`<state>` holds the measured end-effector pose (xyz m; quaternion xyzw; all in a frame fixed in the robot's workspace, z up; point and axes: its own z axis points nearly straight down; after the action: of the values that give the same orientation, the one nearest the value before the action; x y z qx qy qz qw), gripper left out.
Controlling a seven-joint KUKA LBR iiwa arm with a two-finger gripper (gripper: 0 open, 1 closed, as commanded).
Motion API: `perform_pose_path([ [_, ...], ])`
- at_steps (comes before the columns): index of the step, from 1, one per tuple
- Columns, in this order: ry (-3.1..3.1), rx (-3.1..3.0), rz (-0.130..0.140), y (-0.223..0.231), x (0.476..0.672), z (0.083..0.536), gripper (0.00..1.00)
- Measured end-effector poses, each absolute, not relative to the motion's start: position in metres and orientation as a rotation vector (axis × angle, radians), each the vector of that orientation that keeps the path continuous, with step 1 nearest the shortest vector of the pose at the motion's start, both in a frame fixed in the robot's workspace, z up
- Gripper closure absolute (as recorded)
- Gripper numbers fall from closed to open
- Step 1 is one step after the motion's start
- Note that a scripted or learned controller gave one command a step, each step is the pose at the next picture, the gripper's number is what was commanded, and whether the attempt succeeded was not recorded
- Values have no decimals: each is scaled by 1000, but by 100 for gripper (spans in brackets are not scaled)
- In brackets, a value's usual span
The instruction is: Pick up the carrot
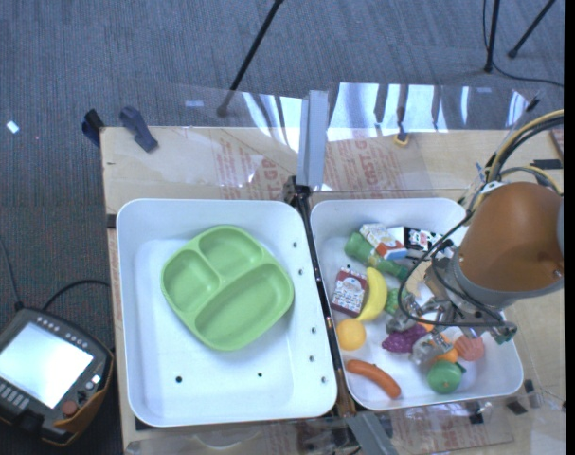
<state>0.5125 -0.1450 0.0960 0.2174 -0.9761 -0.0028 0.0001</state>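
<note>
A long orange-red carrot (374, 377) lies flat near the front edge of the right bin (401, 209), pointing left to right. My gripper (425, 334) hangs below the orange-banded wrist (510, 240), low over the bin's right half. It sits above and to the right of the carrot, apart from it, over a purple toy (404, 340) and a small orange piece (447, 354). Nothing of the carrot is in its grasp. The wrist hides part of the bin's right side.
The right bin also holds a yellow banana (374, 292), an orange ball (350, 334), a green bottle (368, 253), a red packet (347, 290), a green ball (445, 377) and small cartons (382, 238). The left bin (150, 218) bears a green divided plate (227, 285).
</note>
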Motion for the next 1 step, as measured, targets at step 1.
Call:
perform_pose_path([
  [1, -3007, 917, -2, -213, 520, 126, 100],
])
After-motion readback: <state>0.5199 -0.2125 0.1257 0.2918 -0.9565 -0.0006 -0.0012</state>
